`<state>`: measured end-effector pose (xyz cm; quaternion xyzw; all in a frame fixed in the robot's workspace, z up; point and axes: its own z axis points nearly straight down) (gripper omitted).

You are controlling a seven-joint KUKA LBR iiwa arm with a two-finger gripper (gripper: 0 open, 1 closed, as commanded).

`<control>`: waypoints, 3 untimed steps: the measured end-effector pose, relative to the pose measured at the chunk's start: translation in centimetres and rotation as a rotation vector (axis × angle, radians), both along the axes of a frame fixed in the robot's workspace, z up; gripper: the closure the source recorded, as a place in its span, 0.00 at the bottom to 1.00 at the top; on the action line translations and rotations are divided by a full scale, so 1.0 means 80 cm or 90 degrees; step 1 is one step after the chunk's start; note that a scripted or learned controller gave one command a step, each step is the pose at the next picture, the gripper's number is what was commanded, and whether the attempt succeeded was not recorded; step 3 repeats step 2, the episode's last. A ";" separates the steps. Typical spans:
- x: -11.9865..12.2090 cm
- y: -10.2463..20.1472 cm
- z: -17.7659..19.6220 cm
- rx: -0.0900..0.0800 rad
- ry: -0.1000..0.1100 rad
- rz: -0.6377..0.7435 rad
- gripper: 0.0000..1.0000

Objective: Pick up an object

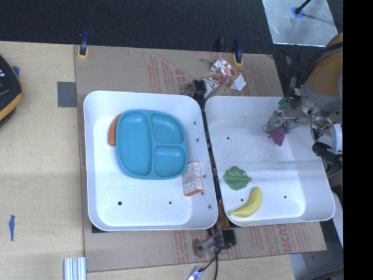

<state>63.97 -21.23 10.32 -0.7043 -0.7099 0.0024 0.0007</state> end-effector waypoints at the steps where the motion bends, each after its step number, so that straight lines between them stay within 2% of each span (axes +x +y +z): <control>1: 0.022 0.108 0.172 0.002 -0.004 -0.001 1.00; 2: -0.070 0.194 0.180 0.001 0.000 -0.001 1.00; 3: -0.070 0.194 0.180 0.001 0.000 -0.001 1.00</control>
